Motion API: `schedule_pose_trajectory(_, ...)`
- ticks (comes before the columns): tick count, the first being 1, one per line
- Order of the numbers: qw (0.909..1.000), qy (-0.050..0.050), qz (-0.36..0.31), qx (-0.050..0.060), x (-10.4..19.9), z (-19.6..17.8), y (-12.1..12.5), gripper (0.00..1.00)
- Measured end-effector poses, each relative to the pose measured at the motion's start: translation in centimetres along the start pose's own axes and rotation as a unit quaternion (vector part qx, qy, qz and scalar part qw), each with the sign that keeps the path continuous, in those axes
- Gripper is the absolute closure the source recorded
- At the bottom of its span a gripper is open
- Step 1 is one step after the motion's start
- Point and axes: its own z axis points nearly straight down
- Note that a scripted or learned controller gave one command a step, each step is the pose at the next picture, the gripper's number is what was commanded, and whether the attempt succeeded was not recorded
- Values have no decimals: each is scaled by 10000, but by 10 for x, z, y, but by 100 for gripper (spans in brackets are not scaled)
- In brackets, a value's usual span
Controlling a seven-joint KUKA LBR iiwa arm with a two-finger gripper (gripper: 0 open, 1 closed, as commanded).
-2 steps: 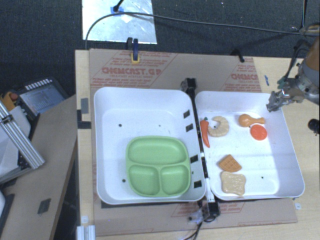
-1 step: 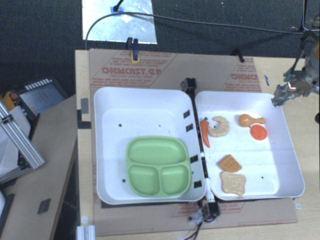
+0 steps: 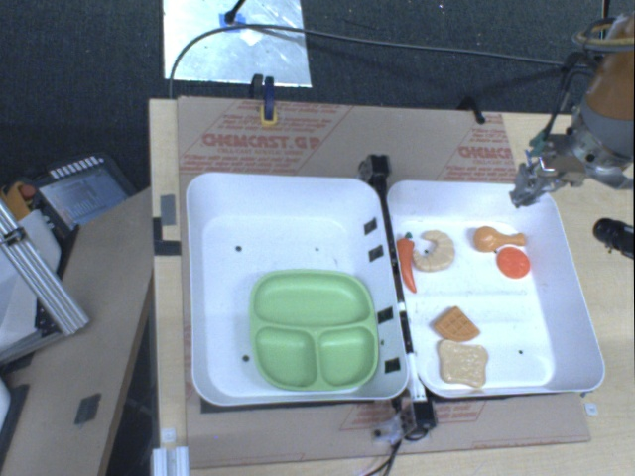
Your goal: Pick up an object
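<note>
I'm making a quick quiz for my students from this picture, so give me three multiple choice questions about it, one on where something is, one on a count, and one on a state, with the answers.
1. Where does the green divided plate lie?
A. in the left bin
B. in the right bin
C. on the bare bench

2. How many compartments does the green divided plate have?
A. two
B. three
C. five

3. Where is the gripper relative to the toy foods?
A. clamped on the carrot
B. pressing on the bread slice
C. apart from them, at the right bin's far rim

Answers: 1 A, the plate sits near the left bin's front. 2 B, one long section and two smaller ones show. 3 C, a gap shows between it and every food.
</note>
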Motion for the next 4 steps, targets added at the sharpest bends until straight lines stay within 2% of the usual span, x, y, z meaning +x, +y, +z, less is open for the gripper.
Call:
schedule_pose_trajectory(1,10000,3,-8,1,63,0,6,100)
schedule_pose_trajectory(2,10000,6,-3,11,118,17,9,100)
schedule_pose_trajectory(4,10000,5,-4,0,227,11,14,100)
